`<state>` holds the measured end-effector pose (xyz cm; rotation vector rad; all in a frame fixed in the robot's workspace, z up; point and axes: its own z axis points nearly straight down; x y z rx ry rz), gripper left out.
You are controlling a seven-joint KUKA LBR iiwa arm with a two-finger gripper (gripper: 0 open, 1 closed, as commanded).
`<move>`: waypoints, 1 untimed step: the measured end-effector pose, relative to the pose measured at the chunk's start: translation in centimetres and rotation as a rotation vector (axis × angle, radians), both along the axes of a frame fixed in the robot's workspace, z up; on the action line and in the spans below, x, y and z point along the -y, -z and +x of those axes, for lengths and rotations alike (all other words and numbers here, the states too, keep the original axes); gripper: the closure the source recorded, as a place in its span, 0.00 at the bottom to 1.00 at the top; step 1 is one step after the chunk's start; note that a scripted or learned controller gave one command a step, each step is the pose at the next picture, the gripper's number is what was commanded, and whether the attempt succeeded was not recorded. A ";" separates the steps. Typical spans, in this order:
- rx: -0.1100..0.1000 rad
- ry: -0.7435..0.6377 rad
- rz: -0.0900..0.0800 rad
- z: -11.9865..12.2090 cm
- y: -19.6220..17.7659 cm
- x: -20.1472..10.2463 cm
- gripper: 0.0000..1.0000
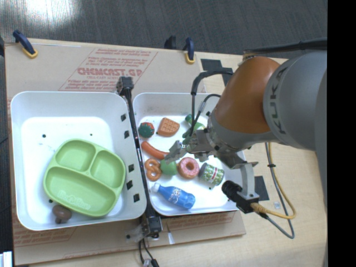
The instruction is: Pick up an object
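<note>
The gripper sits low in the right bin, its fingers too blurred and crowded by toys to tell whether they are spread or closed. It is over the green toy, beside the pink donut. Nothing looks lifted yet. The arm reaches in from the right, wrist bent downward.

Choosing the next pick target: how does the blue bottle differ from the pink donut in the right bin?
The blue bottle is long and lies on its side near the bin's front wall; the pink donut is a round ring lying flat, nearer the middle. The bottle has open floor around it, while the donut is crowded by neighbours, close beside the gripper. The bottle has a white cap; the donut is pink with a centre hole. Both sit in the right bin.
</note>
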<state>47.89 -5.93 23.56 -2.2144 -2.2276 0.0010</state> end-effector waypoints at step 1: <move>0.000 0.000 0.000 0.0 0.0 0.0 0.00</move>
